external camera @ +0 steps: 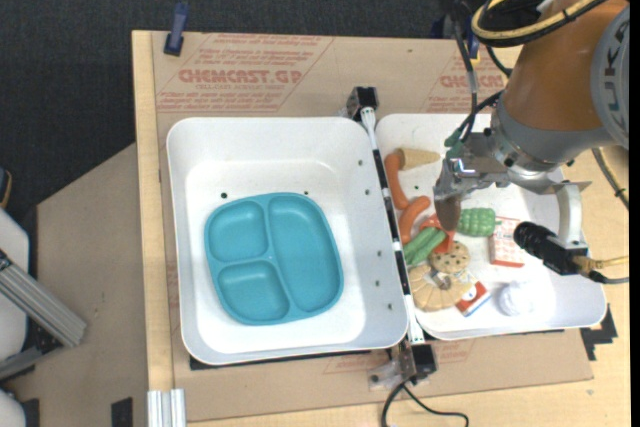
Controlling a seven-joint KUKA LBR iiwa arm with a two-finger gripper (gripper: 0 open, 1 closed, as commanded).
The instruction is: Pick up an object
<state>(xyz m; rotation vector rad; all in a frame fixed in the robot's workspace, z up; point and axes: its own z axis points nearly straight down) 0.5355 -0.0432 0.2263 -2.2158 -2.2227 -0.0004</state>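
Observation:
My gripper (447,212) hangs low over the left half of the right bin (570,315), just above a heap of toy food. Right beneath and beside it lie an orange carrot-like piece (414,212), a green ridged piece (477,222) and a green pepper-like piece (424,243). A chocolate-chip cookie (450,260) and a tan flat piece (434,295) lie in front of them. An orange sausage (396,176) and a tan cone (421,156) sit toward the bin's back. I see nothing lifted by the gripper.
The left bin (200,140) holds a teal divided plate (273,257). In the right bin there are also a red-and-white card (506,252), a small red-white piece (470,300) and a white cap (512,298). The arm's grey and orange body (560,75) overhangs the bin's back right.

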